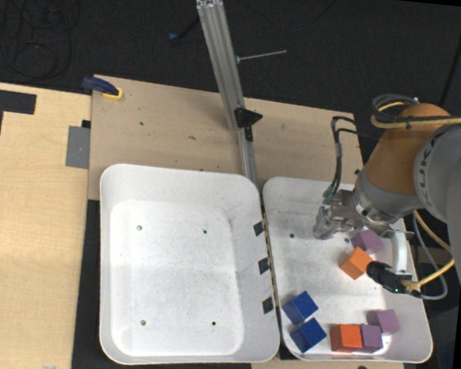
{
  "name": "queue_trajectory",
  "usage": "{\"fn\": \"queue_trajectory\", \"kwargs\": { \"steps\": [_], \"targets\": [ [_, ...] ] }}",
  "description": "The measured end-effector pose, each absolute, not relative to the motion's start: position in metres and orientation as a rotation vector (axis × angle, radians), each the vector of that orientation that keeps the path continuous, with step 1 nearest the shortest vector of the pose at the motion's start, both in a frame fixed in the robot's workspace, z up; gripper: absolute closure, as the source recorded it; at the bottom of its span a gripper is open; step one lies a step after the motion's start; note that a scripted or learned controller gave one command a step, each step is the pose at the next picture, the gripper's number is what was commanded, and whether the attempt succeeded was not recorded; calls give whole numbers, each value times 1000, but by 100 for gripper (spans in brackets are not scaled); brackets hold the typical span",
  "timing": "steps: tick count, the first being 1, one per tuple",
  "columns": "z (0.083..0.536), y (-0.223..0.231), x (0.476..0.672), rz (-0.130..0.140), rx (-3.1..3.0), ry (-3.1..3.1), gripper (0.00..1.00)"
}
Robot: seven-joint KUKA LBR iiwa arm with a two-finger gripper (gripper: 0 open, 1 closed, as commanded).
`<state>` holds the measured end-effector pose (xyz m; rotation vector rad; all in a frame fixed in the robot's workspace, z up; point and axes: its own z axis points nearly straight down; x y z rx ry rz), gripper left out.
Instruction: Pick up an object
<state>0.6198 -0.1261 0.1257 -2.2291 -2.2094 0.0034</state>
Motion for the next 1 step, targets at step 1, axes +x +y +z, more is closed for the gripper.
{"fn": "queue_trajectory", "kwargs": {
  "steps": [1],
  "targets": [
    [189,-128,617,-4,-2234,-2214,100]
  ]
}}
